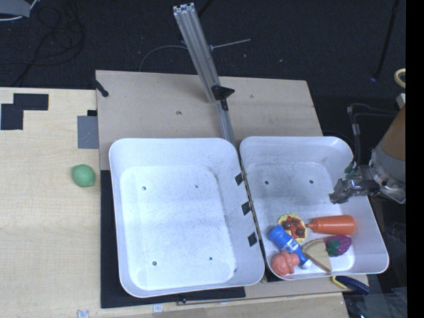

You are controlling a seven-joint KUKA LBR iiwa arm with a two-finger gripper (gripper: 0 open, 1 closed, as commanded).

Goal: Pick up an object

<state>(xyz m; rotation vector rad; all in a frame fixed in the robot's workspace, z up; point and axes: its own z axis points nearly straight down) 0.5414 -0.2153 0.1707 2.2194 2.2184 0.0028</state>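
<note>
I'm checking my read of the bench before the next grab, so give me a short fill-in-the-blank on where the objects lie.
1. The toys, among them an orange bottle and a blue bottle, lie in the ____ bin.
2. The green ball rests on the bench, to the ____ of both bins.
3. The gripper sits over the right bin's ____ edge.

Missing words: right; left; right

one fixed camera looked down at a slant from above the table (pixel 40 244), far enough to take in both bins (pixel 119 152), the arm (pixel 397 144) entering at right.
</note>
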